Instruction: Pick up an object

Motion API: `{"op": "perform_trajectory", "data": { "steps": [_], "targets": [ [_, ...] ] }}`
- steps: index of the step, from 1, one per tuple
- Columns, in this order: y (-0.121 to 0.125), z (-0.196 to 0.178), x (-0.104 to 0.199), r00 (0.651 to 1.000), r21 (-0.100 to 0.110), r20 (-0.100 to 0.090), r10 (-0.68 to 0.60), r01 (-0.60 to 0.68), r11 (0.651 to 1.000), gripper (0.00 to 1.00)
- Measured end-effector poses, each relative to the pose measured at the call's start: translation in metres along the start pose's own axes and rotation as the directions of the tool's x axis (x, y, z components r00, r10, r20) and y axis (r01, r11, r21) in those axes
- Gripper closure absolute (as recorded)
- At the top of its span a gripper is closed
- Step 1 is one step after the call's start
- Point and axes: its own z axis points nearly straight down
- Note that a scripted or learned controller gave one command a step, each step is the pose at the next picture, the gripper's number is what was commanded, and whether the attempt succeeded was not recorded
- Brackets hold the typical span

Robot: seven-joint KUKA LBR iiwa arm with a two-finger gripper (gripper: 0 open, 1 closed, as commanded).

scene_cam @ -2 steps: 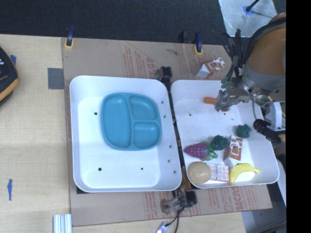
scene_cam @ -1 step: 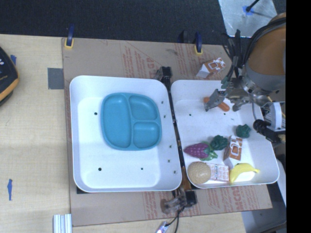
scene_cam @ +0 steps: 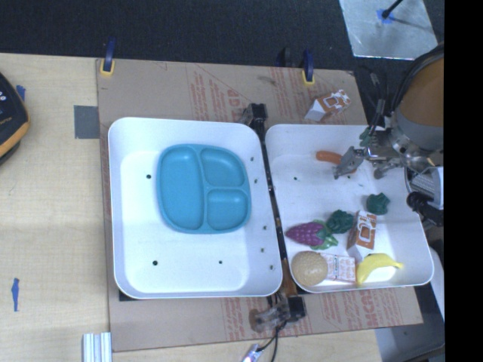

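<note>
Two shallow white bins sit side by side on the counter: the left bin (scene_cam: 128,270) carries a blue divided plate (scene_cam: 203,186), and the right bin (scene_cam: 302,143) carries all the loose things worth picking. The claw (scene_cam: 364,161) hangs over the far right part of that bin with its fingers spread and nothing between them. Just left of it lies a small orange carrot-like piece (scene_cam: 329,156), the nearest candidate. Farther toward the near edge sit a dark green lump (scene_cam: 377,201), a green leafy toy (scene_cam: 340,220), a purple grape bunch (scene_cam: 306,234), a small printed carton (scene_cam: 365,231), a tan round bun (scene_cam: 309,268) and a yellow banana (scene_cam: 377,266).

To do the step well, I judge the claw should centre over the orange piece, turn so its fingers straddle the narrow width, and descend fully to the bin floor before closing. That piece lies apart from its neighbours, which lowers the risk of nudging anything else; the crowded near cluster looks a harder choice.
</note>
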Motion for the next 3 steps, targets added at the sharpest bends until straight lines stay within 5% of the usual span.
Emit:
{"op": "perform_trajectory", "data": {
  "steps": [1,2,3],
  "targets": [
    [0.055,0.076,-0.025,1.000,-0.001,0.000,-0.002,0.002,1.000,0.00],
    [-0.001,0.075,-0.046,1.000,-0.002,0.000,-0.001,0.001,1.000,0.00],
    [-0.003,-0.014,0.014,1.000,-0.005,-0.001,-0.002,0.002,1.000,0.00]
  ]
}}
